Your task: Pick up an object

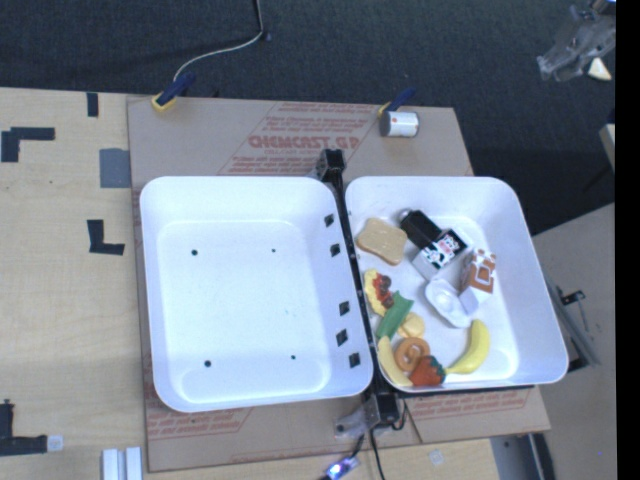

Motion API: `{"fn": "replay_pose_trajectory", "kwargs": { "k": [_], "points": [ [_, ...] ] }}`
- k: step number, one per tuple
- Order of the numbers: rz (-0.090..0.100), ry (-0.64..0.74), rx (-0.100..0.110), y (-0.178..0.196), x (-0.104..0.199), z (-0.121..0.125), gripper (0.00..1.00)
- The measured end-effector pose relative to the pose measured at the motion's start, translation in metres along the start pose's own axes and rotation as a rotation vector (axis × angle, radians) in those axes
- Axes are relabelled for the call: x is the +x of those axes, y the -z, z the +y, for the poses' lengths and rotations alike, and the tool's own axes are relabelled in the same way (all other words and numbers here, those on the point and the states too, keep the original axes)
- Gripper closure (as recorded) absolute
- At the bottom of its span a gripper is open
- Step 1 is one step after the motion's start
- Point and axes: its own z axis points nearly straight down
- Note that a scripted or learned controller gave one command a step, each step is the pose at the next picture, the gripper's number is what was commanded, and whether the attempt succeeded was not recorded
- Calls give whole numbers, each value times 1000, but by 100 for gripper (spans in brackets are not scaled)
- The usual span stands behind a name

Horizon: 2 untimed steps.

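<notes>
Up at the view's top right corner, the end effector [578, 50] hangs well apart from the bins, too small and blurred to tell its state. Toy food fills the right bin [520, 218]: a toast slice [381, 240], a banana [473, 349], a black-and-white carton [431, 240]. Beside it sits the left bin [160, 208].

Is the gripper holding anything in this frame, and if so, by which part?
Nothing is held. The gripper is high at the upper right, away from the bins, and the toys lie in the right bin.
</notes>
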Motion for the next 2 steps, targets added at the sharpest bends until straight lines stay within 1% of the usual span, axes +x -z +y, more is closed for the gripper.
{"fn": "replay_pose_trajectory", "kwargs": {
  "k": [1,2],
  "points": [
    [0,-2,8,-8,-41,50,100],
    [0,-5,12,-8,-97,48,100]
  ]
}}
